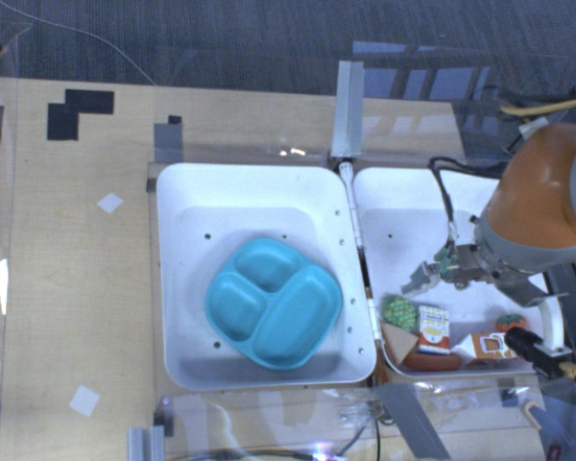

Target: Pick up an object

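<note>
toys lie in a small heap at the near edge of the right bin [403, 200], and this heap is what the task is about. i can see a green bumpy toy [399, 310], a small carton [433, 323] with red and yellow print, a brown sausage-like piece [430, 361] and an orange box [490, 346]. the hand [440, 270] hangs over the same bin, just beyond the heap and a little toward the far side, so the green toy and the carton lie just nearer to the camera than the hand. the heap stretches along the near wall of the bin, left to right. in my judgement the next move must go down and slightly toward that near wall. whether the hand is spread or pressed together i cannot tell, because it is small and blurred against the white. the orange band of the arm [538, 195] covers the right part of the bin. the left bin [182, 257] holds a blue divided plate [274, 301].
</note>
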Controlling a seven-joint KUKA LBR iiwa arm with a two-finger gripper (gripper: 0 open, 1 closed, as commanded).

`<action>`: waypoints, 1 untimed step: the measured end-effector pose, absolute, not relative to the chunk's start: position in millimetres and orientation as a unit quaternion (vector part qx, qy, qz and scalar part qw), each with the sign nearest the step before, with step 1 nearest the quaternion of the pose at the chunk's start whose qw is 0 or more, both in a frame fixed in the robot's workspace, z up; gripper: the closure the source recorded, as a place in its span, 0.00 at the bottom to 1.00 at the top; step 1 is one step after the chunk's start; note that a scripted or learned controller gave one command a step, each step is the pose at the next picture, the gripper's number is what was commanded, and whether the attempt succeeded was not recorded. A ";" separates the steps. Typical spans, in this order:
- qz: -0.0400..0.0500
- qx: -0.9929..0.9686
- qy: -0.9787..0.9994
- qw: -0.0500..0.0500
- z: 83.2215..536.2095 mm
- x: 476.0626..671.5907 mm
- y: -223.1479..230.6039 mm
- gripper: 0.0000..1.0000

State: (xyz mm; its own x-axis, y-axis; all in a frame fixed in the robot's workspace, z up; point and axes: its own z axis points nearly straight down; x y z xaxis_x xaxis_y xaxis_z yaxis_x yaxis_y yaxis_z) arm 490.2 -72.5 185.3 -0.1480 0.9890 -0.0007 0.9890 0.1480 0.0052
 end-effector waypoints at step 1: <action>0.008 0.637 0.771 0.011 103.5 495.1 -100.9 0.00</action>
